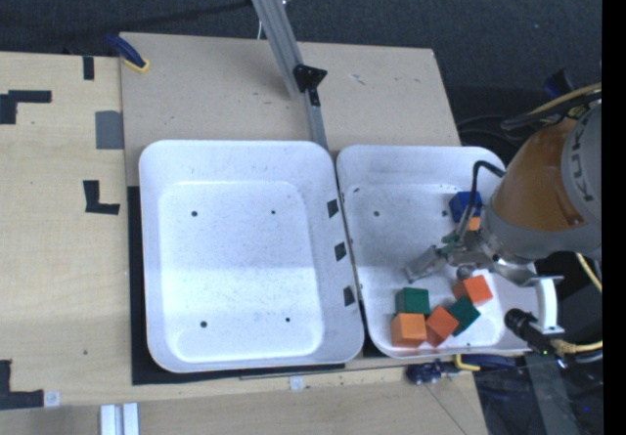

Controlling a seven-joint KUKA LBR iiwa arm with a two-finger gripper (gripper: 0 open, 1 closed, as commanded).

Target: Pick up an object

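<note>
A grey robot arm with an orange band (536, 191) reaches in from the right over the right-hand shallow white plastic bin (391, 179), its two-finger hand (423, 267) lowered near the bin's middle, just above a cluster of small blocks; whether the hand is wide, narrow or gripping anything cannot be told from this slanted view. The blocks lie in the bin's near right corner: a dark green cube (413, 301), an orange cube (408, 328) touching it on the near side, a red-orange block (441, 323) tilted just beside that, a dark green block (466, 314) partly under it, and another red-orange cube (476, 288) close to the arm. A small blue block (460, 204) sits farther back by the arm's wrist. The left-hand shallow white plastic bin (240, 252) stands side by side with the first on the pale wooden worktop (215, 91), where a slanted grey metal pole (279, 18) rises behind the bins.
</note>
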